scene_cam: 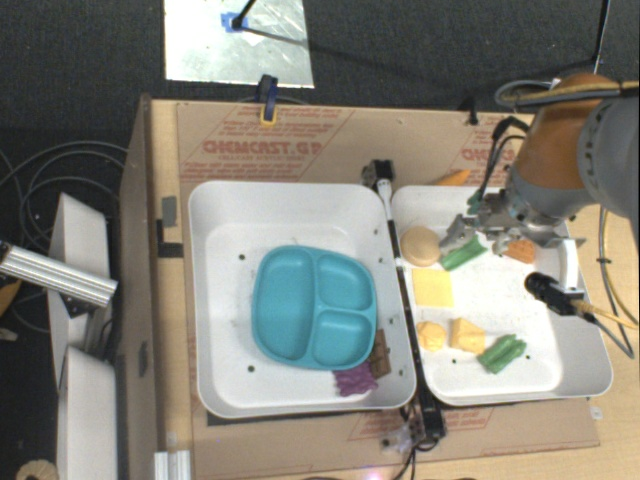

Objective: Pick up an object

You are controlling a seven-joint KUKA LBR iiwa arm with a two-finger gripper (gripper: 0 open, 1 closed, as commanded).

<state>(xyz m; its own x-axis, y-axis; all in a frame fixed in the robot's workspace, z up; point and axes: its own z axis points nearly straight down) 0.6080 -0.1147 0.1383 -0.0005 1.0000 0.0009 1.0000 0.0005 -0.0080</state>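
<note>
From above, the grey arm with its orange band reaches in from the right over the right bin (590, 368), its gripper (472, 236) low at the bin's upper left. A green block (463, 256) lies directly under the gripper, touching or nearly touching it; whether the fingers are closed on it cannot be told from this angle. Just to the left sits a tan round piece (420, 245), and below it a flat yellow square (433, 289). Nearer the front of the same bin lie two small yellow-orange pieces (450, 335) side by side and a second green piece (501, 353). An orange piece (520, 251) rests beside the gripper's right. In the left bin (215, 268), a blue divided plate (313, 306) fills the middle, with a purple item (352, 380) and a brown item (381, 358) at its lower right edge. Both bins sit on a cardboard-covered counter (300, 138).
</note>
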